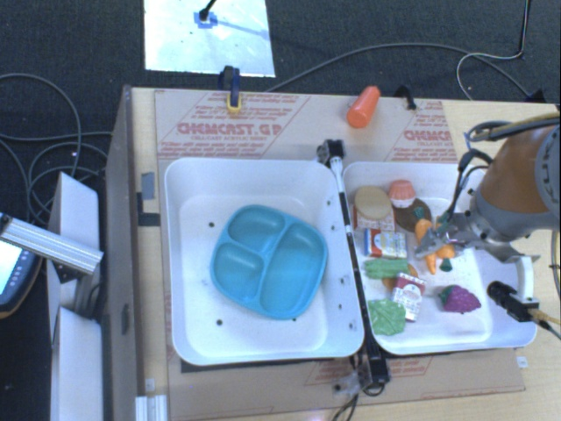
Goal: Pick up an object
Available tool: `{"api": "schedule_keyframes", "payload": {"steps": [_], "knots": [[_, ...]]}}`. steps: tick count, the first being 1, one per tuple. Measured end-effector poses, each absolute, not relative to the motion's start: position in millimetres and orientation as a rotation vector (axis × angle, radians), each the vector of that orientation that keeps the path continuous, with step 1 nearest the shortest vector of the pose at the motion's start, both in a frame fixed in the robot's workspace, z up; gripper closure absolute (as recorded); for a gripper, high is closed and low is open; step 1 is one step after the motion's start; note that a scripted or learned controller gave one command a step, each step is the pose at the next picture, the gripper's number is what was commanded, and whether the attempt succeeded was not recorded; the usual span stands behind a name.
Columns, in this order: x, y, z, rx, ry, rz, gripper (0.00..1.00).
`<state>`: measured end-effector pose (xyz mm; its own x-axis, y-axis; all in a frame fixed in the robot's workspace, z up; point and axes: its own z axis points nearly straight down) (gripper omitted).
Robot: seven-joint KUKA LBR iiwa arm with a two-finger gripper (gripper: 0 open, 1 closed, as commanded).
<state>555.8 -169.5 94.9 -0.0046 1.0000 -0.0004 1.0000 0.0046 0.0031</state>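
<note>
Orange and grey, the arm (517,182) reaches in over the right bin (473,336), and its gripper (441,239) hangs low over the heap of toy food there; whether it is open or closed on anything cannot be made out. Just beside the gripper lies an orange carrot-like piece (436,254). Left of the gripper sit a small red-and-white carton (386,242) and a tan round piece (372,203), with a brown and red item (405,198) behind them. Nearer the front of the right bin are a purple grape bunch (458,299), a second small packet (408,293) and green leafy pieces (387,316). Left of the right bin, the other bin (193,323) holds a blue divided plate (268,260). Behind the right bin, on the cardboard, lies an orange cylinder (363,106).
</note>
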Motion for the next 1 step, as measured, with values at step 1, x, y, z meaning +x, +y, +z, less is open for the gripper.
{"api": "schedule_keyframes", "payload": {"steps": [1], "knots": [[580.5,-123.1,233.3,2.213,2.223,0.006,1.00]]}}
